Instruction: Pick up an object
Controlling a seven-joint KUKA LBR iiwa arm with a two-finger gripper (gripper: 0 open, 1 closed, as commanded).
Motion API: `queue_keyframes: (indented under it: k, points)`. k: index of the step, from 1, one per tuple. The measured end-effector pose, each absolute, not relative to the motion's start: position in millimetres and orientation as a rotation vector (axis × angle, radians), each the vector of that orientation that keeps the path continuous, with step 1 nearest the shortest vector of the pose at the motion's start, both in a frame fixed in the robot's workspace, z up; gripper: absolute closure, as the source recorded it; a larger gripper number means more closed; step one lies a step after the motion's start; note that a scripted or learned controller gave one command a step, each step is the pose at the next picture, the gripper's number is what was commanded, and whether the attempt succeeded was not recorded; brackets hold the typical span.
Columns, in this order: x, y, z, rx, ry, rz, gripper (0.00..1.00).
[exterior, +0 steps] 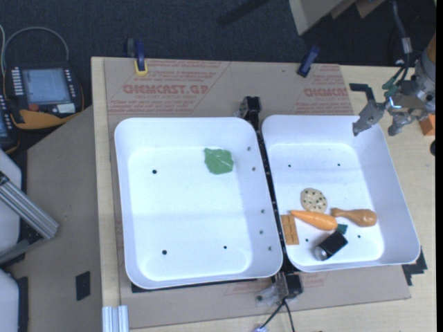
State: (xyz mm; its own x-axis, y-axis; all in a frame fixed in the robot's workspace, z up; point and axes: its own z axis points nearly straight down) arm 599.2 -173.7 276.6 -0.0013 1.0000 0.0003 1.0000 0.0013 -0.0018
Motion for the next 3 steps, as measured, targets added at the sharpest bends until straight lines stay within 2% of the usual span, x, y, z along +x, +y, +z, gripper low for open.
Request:
queue_keyframes:
  k: [1, 2, 3]
  points:
    - [599.2, -173.6, 276.5, -2.219, -2.222, 0.002, 0.00]
    - [594.0, -172.8, 217.3, -2.220, -2.221, 0.007, 0.00]
    - [597.1, -164.8, 161.6, -2.219, -2.220, 0.002, 0.00]
